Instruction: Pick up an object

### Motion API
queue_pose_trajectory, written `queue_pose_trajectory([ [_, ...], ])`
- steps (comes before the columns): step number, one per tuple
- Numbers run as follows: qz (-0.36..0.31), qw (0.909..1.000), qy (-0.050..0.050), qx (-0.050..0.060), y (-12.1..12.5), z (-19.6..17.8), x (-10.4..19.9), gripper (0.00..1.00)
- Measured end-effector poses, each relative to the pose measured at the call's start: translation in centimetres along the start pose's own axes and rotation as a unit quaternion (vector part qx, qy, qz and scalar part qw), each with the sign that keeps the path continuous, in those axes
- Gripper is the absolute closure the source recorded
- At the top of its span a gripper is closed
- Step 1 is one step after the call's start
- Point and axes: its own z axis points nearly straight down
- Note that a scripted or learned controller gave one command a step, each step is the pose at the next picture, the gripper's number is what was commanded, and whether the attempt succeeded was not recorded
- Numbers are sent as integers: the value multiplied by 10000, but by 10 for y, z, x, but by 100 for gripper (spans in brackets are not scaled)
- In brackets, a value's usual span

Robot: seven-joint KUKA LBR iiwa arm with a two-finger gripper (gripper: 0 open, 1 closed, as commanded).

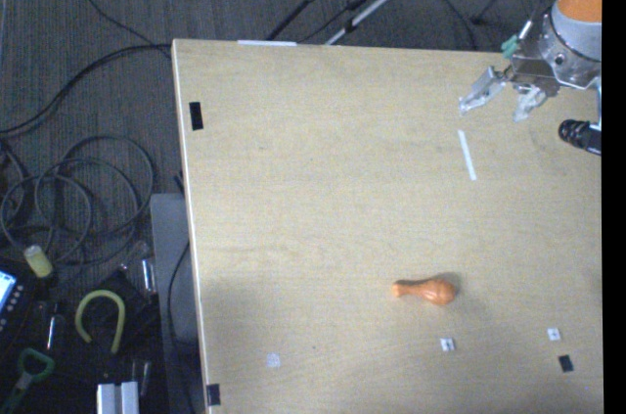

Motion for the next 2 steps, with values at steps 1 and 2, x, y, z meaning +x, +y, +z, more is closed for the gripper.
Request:
queue_pose_trajectory([
  [1, -1595, 9872, 17, 4, -10, 172, -1, 0],
  [2, -1811, 9835, -7, -3, 11, 182, -7, 0],
])
